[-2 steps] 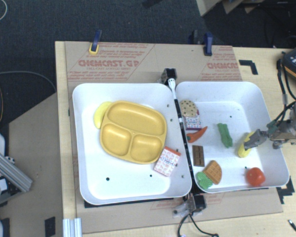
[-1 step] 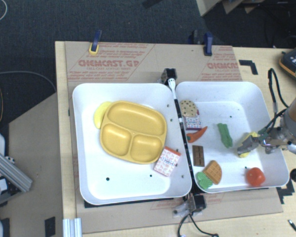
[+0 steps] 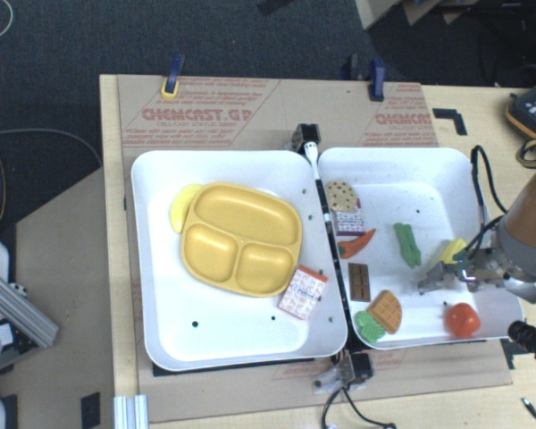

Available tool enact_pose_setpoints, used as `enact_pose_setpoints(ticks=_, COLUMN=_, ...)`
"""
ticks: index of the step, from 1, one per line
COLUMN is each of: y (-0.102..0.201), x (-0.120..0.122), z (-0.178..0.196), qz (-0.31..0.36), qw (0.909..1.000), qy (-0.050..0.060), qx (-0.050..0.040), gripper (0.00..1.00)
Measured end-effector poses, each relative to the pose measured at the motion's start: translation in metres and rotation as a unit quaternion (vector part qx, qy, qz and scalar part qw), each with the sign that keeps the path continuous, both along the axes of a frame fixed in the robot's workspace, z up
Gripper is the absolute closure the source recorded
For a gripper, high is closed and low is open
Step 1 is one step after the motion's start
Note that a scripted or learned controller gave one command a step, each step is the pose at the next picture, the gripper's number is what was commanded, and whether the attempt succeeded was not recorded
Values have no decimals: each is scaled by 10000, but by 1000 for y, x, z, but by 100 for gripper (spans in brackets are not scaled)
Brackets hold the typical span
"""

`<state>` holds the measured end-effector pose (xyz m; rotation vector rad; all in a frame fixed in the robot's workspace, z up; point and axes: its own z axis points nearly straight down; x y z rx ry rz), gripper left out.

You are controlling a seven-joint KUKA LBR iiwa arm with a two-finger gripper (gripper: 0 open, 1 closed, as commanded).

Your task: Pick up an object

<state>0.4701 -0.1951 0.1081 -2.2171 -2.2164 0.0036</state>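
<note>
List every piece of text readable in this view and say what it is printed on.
"CHEMCAST G P": red print on the brown board behind the left bin.
A second red print, on that board behind the right bin, is cut off and unreadable.
The small red-and-white packet in the left bin carries print too small to read.
The speckled box in the right bin: markings blurred, unreadable.

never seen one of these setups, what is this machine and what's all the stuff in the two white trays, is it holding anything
One camera looks down at a slant on a bench with two shallow white bins. The left bin holds a yellow divided plate and a small red-and-white packet. The right bin holds toy food: a red tomato, a green pickle, a waffle and a red chili. From the right a grey robot arm reaches in; its gripper hovers low over the right bin, with nothing visibly between its fingers.
</note>
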Motion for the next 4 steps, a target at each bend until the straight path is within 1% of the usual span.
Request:
enact_pose_setpoints(ticks=1, y=1, x=-1, z=-25, qz=0, qw=10000, qy=-10, qx=-2, gripper=0)
enact_pose_setpoints(ticks=2, y=0, x=0, z=-13, qz=-5, qw=10000, qy=-33, qx=-15, gripper=100)
enact_pose_setpoints(ticks=3, y=0, x=9, z=32, qz=7, qw=10000, qy=-59, qx=-30, gripper=100)
enact_pose_setpoints(ticks=4, y=4, x=10, z=94, qz=10, qw=10000, qy=-67, qx=-31, gripper=100)
